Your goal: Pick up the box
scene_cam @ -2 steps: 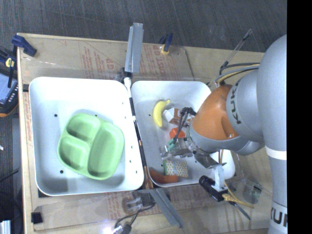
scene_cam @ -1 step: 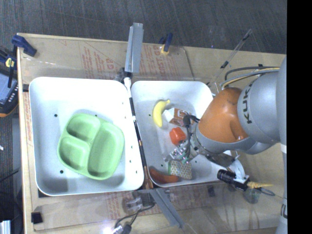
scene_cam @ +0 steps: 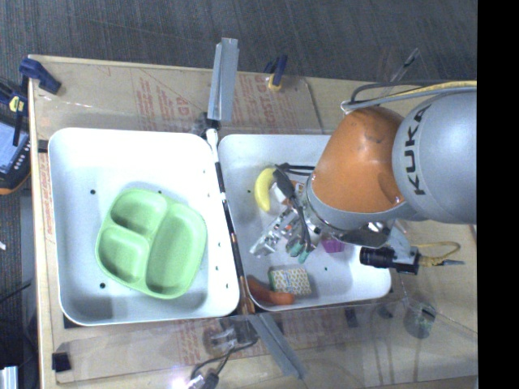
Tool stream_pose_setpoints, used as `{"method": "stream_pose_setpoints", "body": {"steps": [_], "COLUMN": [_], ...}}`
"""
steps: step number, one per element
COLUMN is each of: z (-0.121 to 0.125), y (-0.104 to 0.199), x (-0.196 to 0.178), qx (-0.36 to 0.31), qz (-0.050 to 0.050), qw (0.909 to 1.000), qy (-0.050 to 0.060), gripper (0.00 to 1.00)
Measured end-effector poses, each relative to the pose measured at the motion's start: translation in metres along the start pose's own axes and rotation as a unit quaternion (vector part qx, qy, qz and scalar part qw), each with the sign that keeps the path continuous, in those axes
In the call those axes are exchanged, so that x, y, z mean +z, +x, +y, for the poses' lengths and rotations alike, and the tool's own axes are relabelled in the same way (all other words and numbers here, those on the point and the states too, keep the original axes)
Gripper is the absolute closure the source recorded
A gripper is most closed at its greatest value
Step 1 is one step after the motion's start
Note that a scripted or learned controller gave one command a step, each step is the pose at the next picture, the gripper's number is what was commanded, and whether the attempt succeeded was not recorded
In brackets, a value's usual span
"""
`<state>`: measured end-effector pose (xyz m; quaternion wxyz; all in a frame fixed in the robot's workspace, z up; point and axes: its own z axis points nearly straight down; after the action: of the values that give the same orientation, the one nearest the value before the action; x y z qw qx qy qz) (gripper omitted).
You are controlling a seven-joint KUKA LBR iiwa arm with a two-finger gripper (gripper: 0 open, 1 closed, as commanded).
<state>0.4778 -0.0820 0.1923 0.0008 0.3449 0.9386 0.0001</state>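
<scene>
Pick-up not yet achieved. The box (scene_cam: 289, 279), small and patterned, lies flat on the floor of the right bin (scene_cam: 243, 156) near its front edge, touching an orange carrot-like item (scene_cam: 270, 292). The tool (scene_cam: 288, 232) hangs just above and behind it, apart from it; its opening cannot be told. The arm's orange band (scene_cam: 357, 164) hides much of the bin; a purple object (scene_cam: 333, 245) is partly covered.

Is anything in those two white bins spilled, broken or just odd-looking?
Nothing stands out. The green tray sits flat in the left bin. In the right bin, the box, a banana and an orange item lie loose by the gripper, none visibly damaged.
</scene>
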Motion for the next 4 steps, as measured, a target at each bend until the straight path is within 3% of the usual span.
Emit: {"method": "stream_pose_setpoints", "body": {"steps": [1, 2, 3, 4], "z": [-0.007, 0.046, 0.046, 0.000], "y": [-0.080, -0.051, -0.051, -0.025], "x": [0.014, -0.032, -0.032, 0.043], "qx": [0.088, 0.188, 0.188, 0.193], "qz": [0.001, 0.001, 0.001, 0.000], "qw": [0.9962, 0.9822, 0.9822, 0.9813], "qy": [0.001, 0.001, 0.001, 0.001], "gripper": [1.00, 1.00, 0.00, 0.00]}}
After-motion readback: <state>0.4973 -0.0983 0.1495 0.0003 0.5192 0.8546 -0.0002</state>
